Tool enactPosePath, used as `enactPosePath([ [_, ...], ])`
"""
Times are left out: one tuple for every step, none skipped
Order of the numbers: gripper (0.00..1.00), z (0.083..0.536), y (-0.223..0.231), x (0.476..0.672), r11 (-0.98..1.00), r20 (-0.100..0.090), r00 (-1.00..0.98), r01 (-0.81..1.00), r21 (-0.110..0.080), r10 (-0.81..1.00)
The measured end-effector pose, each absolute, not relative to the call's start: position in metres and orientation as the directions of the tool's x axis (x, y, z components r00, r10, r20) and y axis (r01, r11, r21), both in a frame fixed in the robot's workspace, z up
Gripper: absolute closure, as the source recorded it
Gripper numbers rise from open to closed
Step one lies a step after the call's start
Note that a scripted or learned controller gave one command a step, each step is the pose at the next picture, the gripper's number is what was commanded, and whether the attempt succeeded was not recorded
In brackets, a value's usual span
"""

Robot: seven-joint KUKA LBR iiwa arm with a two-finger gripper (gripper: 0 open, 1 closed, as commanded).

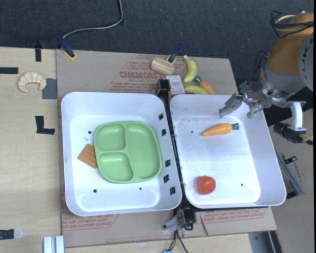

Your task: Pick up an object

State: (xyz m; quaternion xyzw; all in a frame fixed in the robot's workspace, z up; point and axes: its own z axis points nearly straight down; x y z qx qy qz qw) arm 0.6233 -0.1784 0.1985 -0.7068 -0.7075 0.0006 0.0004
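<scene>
The left bin (73,141) holds a green plate (128,152). Right of centre lies the carrot (218,129). The gripper (233,106) hovers just above-right, spread wide, gripping nothing. Step: approach. Next: descend onto the carrot, close.

Single fixed overhead camera, slanted down on both white bins (68,141), arm (287,57) at right.

The green plate (128,152) hides part of the cracker (88,155); the arm (290,57) runs off the right edge.
</scene>
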Motion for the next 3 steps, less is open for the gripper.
enactPosePath([
  [0.0,0.142,-0.179,0.639,0.002,0.0,-0.002,1.0,-0.003,1.0],
  [0.0,0.087,-0.169,0.643,0.002,-0.004,-0.002,1.0,0.007,1.0],
  [0.0,0.086,-0.116,0.642,0.003,-0.001,-0.003,1.0,0.003,1.0],
])
